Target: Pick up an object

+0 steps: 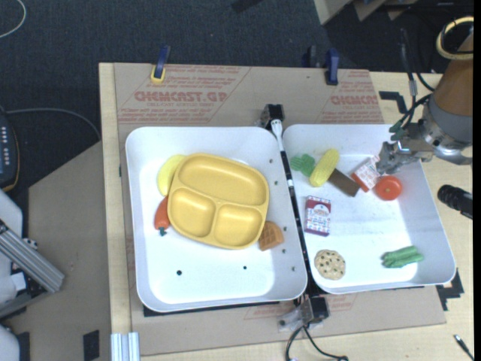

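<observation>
My gripper (pixel 391 159) hangs over the back right part of the right bin (pixel 428 224). Just below and left of it lies a small red-and-white packet (pixel 366 175), and a red tomato (pixel 388 189) sits directly in front of it. A brown bar (pixel 345 182), a yellow corn cob (pixel 325 167) and a green leafy piece (pixel 303 163) lie further left. A red carton (pixel 318 216), a cookie (pixel 329 263) and green beans (pixel 401 257) rest nearer the front. I see nothing lifted off the bin floor.
The left bin (pixel 150 269) holds a yellow divided plate (pixel 218 200), a yellow fruit (pixel 168 173), a red-orange pepper (pixel 161 216) and a waffle piece (pixel 270 236). A black divider rail (pixel 289 186) runs between the bins. Clamps (pixel 158 66) stand at the board's back edge.
</observation>
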